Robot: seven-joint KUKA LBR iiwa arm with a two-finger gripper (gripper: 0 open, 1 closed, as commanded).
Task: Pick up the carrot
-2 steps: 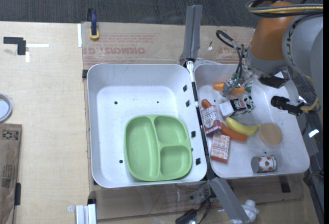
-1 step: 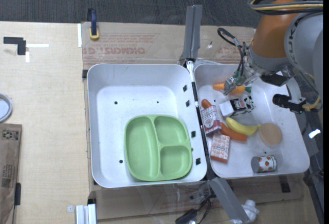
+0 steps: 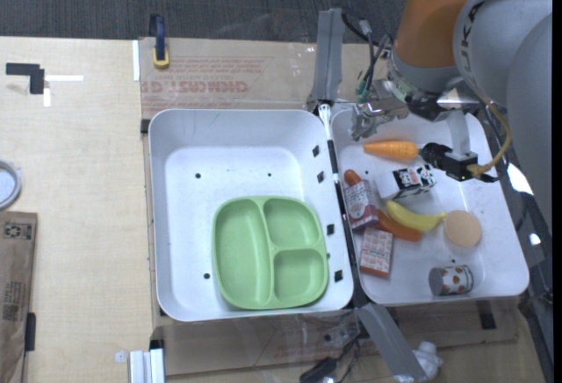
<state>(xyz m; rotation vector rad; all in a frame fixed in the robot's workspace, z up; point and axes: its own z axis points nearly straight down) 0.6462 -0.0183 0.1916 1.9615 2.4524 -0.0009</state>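
In the right bin [image 3: 500, 197], carrot [image 3: 391, 148]: likely light, stiff, smooth; best pinched mid-body across its width; gripper [image 3: 367, 116] state impossible to tell.

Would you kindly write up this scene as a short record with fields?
target: carrot, lying in right bin, near its far edge
end effector: just above and left of carrot, nothing seen held
neighbours: banana, small can, round bun
left bin: holds green divided plate
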